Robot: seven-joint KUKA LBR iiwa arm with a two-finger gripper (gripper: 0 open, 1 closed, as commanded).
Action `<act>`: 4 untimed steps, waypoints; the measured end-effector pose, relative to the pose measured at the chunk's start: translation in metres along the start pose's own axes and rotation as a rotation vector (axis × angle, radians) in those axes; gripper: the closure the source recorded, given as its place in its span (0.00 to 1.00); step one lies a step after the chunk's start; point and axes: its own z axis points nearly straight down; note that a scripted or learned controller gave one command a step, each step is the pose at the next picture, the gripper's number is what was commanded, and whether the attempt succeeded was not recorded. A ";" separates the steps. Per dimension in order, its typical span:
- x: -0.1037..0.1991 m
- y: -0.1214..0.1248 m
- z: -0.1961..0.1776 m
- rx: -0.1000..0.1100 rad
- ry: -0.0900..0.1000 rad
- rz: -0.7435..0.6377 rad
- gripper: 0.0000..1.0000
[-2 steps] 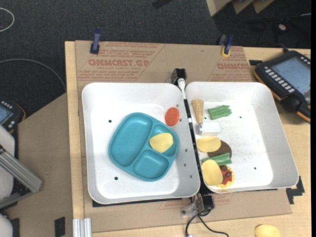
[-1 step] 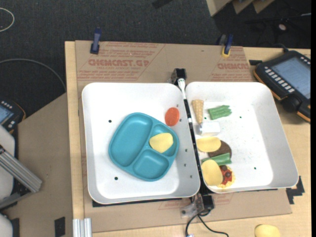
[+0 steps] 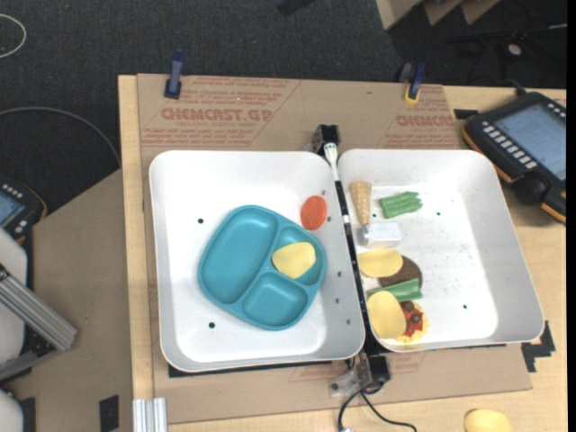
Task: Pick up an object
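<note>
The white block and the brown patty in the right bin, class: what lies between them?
A flat yellow piece lies between the white block above and the brown patty below, touching or overlapping the patty, along the right bin's left side in the camera view.

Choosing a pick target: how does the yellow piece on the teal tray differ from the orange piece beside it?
The yellow piece lies in the teal tray; the orange piece sits on the left bin floor. Yellow looks larger and flatter, orange smaller and rounder. Both lie in the left bin.
</note>
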 end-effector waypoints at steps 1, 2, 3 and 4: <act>-0.028 -0.014 0.081 0.003 0.001 0.000 1.00; -0.026 0.044 0.016 -0.015 -0.006 -0.008 1.00; -0.027 -0.015 0.023 -0.004 0.000 -0.002 1.00; -0.026 0.038 -0.064 -0.018 -0.007 -0.007 1.00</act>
